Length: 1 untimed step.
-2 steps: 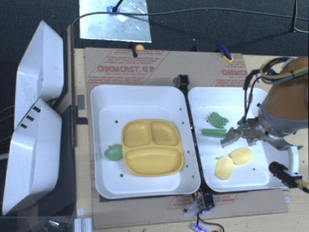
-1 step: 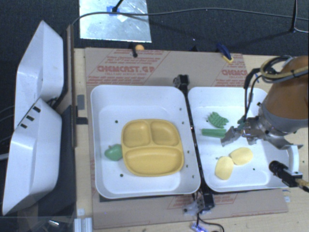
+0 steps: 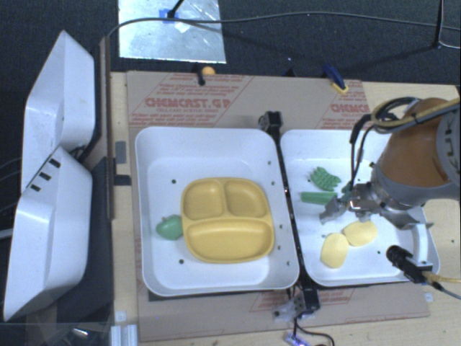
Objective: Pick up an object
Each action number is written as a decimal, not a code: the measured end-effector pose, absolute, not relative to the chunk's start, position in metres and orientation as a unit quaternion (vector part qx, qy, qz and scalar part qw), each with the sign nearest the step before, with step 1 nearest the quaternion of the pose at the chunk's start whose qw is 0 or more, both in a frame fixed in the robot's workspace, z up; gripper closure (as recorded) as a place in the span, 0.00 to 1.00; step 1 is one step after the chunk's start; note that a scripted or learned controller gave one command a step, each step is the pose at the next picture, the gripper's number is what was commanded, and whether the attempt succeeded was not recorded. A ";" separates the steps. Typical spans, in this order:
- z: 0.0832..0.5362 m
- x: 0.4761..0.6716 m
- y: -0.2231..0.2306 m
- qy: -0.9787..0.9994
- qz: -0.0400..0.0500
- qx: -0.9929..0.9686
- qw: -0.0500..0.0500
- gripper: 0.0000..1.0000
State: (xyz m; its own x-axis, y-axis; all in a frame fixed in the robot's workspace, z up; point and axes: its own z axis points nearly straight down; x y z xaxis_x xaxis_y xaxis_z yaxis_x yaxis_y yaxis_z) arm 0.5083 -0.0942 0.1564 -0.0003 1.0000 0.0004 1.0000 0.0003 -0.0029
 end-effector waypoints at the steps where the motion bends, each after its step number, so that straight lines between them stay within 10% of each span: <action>1: 0.115 0.507 -0.094 -0.707 0.001 -0.707 0.001 0.00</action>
